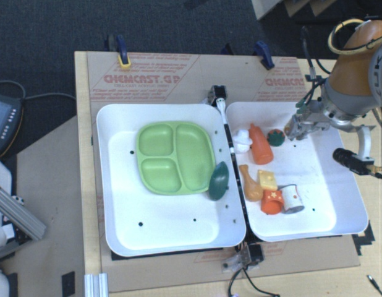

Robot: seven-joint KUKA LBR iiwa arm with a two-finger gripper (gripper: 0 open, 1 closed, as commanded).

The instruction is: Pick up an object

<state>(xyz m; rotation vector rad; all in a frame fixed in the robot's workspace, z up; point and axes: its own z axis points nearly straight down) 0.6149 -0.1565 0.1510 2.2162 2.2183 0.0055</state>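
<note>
Whether my gripper (294, 130) is parted or pinched I cannot tell; it hangs at the right bin's (339, 221) far edge, near a small green ball (276, 137) and an orange carrot (260, 145), both lying loose beside a white lump (241, 141)

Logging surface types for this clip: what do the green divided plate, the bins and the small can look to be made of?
The green divided plate looks like molded plastic, matte, with soft rounded compartment ridges. The left bin and the right bin seem to be thin white plastic, smooth with a slight sheen. The small can shows a grey metallic end, probably metal or a toy imitation.
</note>
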